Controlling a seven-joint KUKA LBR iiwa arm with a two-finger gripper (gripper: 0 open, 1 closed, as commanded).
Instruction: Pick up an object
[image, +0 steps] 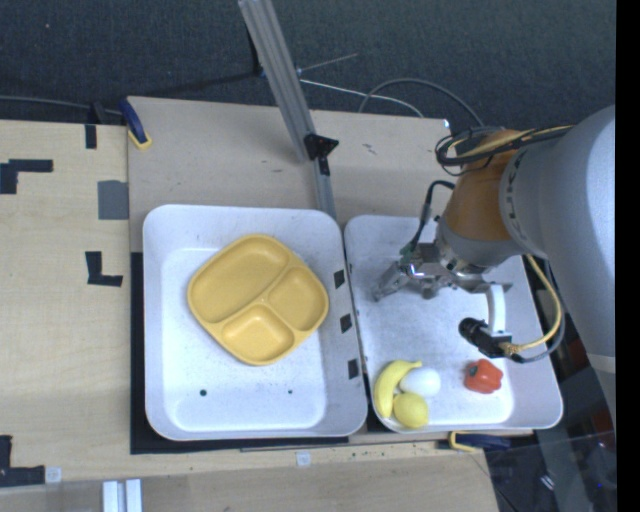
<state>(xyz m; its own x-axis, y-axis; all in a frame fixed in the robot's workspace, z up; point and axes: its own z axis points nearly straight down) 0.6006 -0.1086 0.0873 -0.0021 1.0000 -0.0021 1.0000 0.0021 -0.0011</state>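
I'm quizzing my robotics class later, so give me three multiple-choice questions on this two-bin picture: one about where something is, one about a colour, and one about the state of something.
1. Where does the yellow divided plate lie?
A. left bin
B. right bin
C. on the bench

2. What colour is the small object near the right bin's lower right corner?
A. blue
B. red
C. green

3. How is the gripper placed?
A. touching the plate
B. over the right bin, apart from the banana
C. gripping the banana

Answers: 1 A, plate sits inside the left bin. 2 B, it is plainly red. 3 B, bare floor separates them.
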